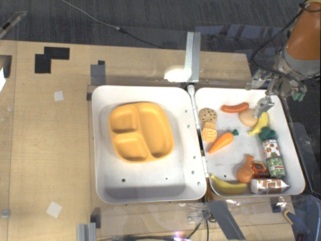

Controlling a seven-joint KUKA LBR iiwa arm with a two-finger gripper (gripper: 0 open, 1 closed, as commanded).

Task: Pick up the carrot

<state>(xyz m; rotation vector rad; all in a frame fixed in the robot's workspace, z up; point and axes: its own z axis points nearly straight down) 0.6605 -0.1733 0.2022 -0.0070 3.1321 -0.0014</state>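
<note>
In the right bin (pixel 296 149), the carrot (pixel 221 141) (light, rigid, slick) lies tilted; I'd pinch mid-body. My end effector (pixel 264 106) hovers; its spread, I cannot tell.

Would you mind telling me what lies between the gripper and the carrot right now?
In the camera view, a pale round toy sits between the gripper and the carrot, with bare bin floor beyond.
</note>
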